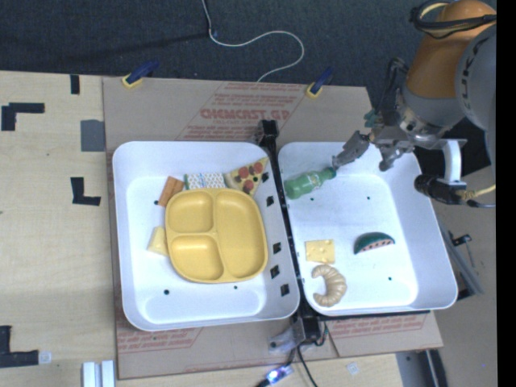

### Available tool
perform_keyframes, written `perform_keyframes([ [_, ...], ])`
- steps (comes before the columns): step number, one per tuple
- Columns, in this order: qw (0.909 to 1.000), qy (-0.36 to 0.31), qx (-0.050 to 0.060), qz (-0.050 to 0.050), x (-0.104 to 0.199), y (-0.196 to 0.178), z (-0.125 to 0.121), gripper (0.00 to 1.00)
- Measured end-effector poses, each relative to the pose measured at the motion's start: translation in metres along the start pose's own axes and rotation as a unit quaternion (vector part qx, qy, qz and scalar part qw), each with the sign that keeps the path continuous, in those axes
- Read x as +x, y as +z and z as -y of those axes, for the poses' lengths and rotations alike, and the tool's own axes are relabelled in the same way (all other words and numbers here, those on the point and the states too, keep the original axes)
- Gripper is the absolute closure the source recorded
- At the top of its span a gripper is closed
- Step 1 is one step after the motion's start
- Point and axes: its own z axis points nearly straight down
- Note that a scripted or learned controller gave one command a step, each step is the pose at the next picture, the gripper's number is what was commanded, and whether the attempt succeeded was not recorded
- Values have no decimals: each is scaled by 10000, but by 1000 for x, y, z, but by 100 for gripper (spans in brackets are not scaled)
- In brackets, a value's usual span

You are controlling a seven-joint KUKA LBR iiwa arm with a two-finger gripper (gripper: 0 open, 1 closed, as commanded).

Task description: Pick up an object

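The right bin [419,240] holds a green bottle [308,184] lying on its side at the far left, a yellow cheese slice [320,251], a watermelon slice [375,242] and a croissant [329,285] near the front. My gripper [368,155] hangs over the bin's far edge, to the right of the green bottle. Its two fingers are spread apart, open, with nothing between them. One fingertip [347,155] points toward the bottle's cap without touching it.
The left bin [129,216] holds a yellow divided plate [216,234], a pizza slice [248,176], an orange stick [171,190] and a yellow wedge [156,240]. A black divider [276,216] with clips separates the bins. A white cable [258,43] lies behind the bench.
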Motion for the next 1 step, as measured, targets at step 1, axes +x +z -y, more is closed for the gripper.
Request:
perform_keyframes([
  [1,10000,-15,-66,9,0,-8,-3,0],
])
